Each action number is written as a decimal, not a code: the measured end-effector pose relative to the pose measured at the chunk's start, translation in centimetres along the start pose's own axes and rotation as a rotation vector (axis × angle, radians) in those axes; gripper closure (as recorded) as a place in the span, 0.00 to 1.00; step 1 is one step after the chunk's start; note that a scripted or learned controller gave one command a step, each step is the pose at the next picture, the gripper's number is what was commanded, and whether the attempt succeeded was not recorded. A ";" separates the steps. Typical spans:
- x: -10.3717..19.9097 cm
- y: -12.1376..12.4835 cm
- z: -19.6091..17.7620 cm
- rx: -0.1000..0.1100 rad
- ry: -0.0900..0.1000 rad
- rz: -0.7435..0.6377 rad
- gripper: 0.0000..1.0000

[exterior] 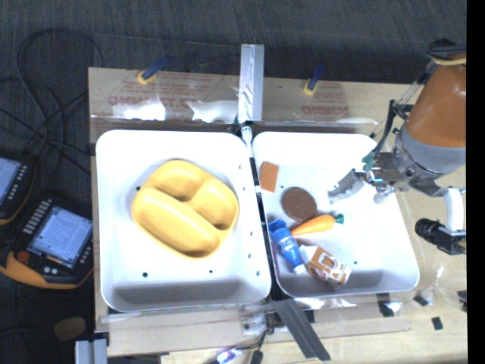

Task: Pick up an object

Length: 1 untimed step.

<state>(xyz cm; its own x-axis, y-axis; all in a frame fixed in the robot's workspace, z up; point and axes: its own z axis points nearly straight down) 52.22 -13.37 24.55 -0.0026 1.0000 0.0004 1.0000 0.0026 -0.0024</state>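
Carrot (314, 224): smooth orange taper, right bin (394, 268) centre; long axis 8–2 o'clock, green tip at 2.
Disc (298, 201): flat brown round, at carrot's 11 o'clock.
Bottle (286, 245): blue plastic, at carrot's 7 o'clock.
Gripper (348, 186): fingers parted, grasping nothing, at carrot's 1 o'clock.
Left bin (114, 279): 1 glossy yellow lobed lump (184, 207).

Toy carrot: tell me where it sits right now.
The toy carrot lies in the right bin, near its middle, just below the brown disc and right of the blue bottle; the gripper hangs up-right of it.
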 end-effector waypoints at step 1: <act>0.7 -3.4 12.8 -0.015 -0.002 -0.322 0.00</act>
<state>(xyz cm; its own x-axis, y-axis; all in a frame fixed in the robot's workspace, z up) 48.83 -12.68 11.74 -0.3189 0.9478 -0.0036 0.9477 0.3189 0.0121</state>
